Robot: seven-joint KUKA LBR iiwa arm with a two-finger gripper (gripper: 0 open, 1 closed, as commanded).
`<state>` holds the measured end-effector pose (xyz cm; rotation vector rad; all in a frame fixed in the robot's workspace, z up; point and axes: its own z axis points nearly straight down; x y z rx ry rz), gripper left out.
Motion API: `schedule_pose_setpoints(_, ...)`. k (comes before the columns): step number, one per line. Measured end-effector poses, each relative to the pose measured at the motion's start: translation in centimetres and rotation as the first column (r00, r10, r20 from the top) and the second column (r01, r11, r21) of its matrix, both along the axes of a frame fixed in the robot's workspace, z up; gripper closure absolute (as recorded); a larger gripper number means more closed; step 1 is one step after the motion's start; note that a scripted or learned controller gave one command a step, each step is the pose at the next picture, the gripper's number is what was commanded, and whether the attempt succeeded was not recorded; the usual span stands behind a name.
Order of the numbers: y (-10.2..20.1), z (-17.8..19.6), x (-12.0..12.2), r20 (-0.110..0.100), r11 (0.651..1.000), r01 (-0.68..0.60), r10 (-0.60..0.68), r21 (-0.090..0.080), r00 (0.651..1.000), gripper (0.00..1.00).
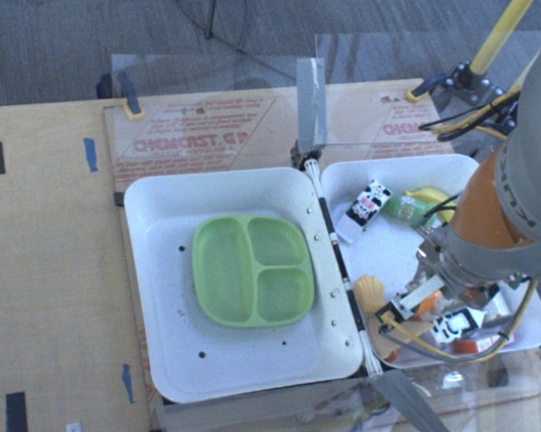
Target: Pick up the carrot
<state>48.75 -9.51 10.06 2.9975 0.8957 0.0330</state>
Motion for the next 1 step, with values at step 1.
schedule_pose_setpoints(1, 9.91, 8.30, -0.87, -0.029, 0.930, 0.367, -0.367, 0.006, 0.930, 1.00)
